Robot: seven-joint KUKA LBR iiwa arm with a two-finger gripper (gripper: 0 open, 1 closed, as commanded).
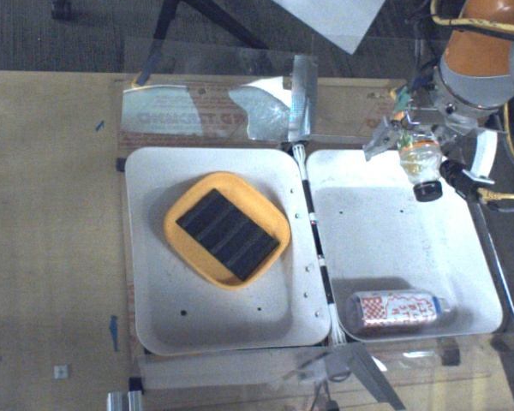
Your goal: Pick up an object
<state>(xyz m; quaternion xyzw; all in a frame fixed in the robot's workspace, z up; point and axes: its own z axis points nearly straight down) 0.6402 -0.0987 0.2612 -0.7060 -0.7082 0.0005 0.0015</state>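
My gripper [414,146] hangs over the back right corner of the right bin [385,229]. It is shut on a small clear bottle [420,163] with yellowish contents and a black cap [428,192]; the bottle tilts cap-down below the fingers, above the bin floor. A red-and-white patterned tube [398,307] lies on its side near the right bin's front wall. In the left bin [154,306] rests a yellow-orange pad with a black ribbed panel [227,229], turned at a diagonal.
A clear plastic sheet and a metal bracket [304,101] stand behind the bins. Yellow cables [463,20] loop around the arm's orange band at top right. A divider strip [313,229] separates the two bins. Wooden bench surface lies to the left.
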